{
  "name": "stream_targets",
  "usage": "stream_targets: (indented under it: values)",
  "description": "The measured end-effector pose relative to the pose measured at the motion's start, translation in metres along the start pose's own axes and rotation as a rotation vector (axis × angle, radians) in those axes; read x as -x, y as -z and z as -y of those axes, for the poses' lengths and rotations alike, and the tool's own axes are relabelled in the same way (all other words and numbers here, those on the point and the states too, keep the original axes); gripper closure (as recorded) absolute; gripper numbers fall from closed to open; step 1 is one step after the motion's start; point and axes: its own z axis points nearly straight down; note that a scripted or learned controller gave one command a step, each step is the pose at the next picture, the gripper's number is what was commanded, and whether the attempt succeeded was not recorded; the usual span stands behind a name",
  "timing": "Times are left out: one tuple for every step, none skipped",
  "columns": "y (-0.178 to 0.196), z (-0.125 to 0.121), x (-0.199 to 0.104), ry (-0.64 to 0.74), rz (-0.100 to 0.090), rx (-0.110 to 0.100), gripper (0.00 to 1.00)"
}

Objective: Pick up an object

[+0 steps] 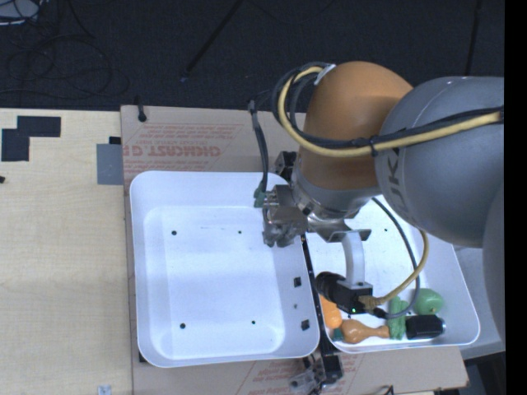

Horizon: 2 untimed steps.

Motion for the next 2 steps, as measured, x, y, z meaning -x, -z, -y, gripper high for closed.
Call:
stream_targets:
  values:
    - [0.05, -0.056, 0.043, -0.004, 0.001, 0.005, 1.0]
    - [-0.036, -0.027, -0.009, 0.002, 0.0, -0.012, 1.0]
